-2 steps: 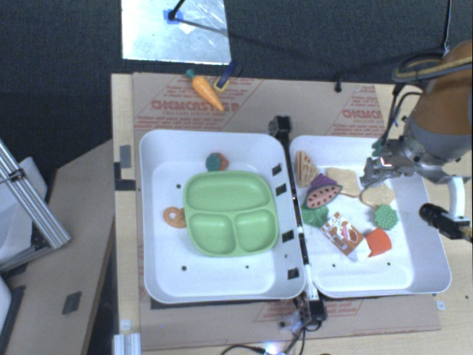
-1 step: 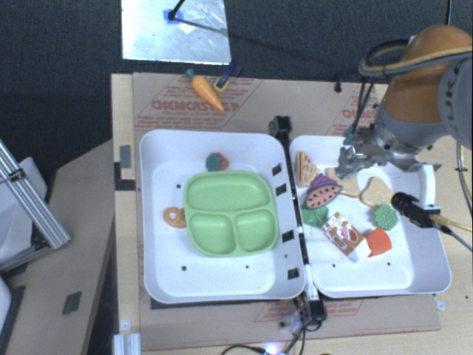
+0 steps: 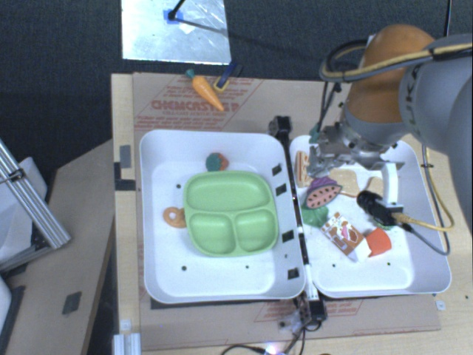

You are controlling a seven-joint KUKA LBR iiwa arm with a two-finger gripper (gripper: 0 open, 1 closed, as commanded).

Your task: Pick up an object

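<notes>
Reaching in from the right, the grey arm (image 3: 436, 87) carries its gripper (image 3: 320, 167) low over the far left corner of the right bin (image 3: 414, 276). Whether the tool is apart or together cannot be told from this slant. Just beside it, against the bin's left wall, lies a striped tan wafer (image 3: 302, 168). Directly nearer the front sits a purple seeded slice (image 3: 324, 192), touching a green leafy piece (image 3: 314, 215) below it. Toward the bin's middle lies a brown-and-white carton (image 3: 341, 234), tilted, and just right of it an orange-red block (image 3: 379, 241).

The left bin (image 3: 159, 272) holds a green divided plate (image 3: 229, 213) at its centre. An orange ring (image 3: 175, 217) lies by the plate's left edge, and a small teal-and-red ball (image 3: 216, 161) rests at its far edge. Beyond the bins, on the cardboard sheet (image 3: 255, 102), lies a toy carrot (image 3: 207, 92).
</notes>
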